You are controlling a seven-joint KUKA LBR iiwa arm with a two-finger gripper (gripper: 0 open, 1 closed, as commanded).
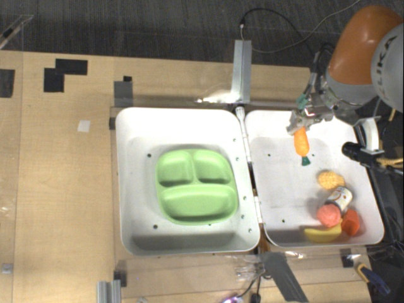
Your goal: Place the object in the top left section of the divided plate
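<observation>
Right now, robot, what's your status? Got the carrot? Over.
Gripper over the right bin, carrot hanging from it. Green divided plate waits in the left bin, top left section bare. Other toy foods sit clear of the path.

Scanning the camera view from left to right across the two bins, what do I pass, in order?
Left bin → green divided plate → divider between the bins → toy carrot hanging at the gripper → the pile in the right bin's near corner: yellow banana, pink ball, orange piece.
</observation>
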